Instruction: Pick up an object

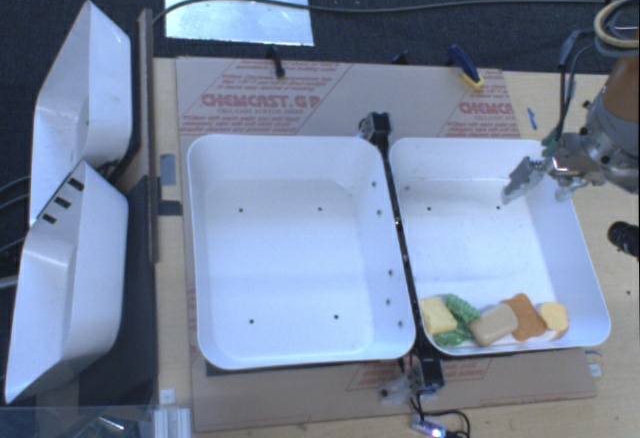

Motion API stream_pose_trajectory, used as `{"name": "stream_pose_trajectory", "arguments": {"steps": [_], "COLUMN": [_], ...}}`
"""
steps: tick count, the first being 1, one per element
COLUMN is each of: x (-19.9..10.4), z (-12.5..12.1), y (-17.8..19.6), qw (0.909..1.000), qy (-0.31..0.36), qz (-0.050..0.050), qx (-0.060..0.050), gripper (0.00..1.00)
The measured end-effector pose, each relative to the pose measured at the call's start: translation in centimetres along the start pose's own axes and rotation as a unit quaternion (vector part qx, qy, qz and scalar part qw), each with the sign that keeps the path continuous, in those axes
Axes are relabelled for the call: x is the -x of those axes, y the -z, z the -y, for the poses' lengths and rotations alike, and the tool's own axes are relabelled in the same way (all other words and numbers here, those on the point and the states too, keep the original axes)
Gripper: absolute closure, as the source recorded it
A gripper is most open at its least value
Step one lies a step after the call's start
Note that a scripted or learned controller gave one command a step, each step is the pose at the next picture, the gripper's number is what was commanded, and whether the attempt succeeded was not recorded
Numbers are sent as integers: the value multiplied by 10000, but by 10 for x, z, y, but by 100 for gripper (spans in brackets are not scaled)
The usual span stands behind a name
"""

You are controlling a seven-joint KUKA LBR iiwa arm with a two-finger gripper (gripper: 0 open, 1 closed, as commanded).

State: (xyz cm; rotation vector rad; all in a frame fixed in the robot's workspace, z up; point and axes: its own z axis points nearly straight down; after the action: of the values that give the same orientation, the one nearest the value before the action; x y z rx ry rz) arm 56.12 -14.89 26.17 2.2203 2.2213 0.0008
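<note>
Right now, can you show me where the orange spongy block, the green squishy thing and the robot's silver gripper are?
orange spongy block (524, 315), camera view, its top face.
green squishy thing (459, 310), camera view, its middle.
silver gripper (522, 178), camera view, its fingertips.

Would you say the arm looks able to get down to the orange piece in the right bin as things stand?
Probably yes. The hand is above the right bin, with bare floor between it and the orange piece. That piece is wedged among the other items against the near wall, so a clean grip may be hard.
</note>
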Motion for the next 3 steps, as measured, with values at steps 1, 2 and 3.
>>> {"name": "stream_pose_trajectory", "arguments": {"steps": [1, 2, 3], "x": [47, 44, -46], "z": [4, 50, 73], "y": [-92, -168, -86], "qw": [10000, 10000, 10000], "qy": [-20, 4, 38], "qz": [-8, 4, -6], "qx": [-40, 11, 30], "gripper": [0, 0, 0]}}
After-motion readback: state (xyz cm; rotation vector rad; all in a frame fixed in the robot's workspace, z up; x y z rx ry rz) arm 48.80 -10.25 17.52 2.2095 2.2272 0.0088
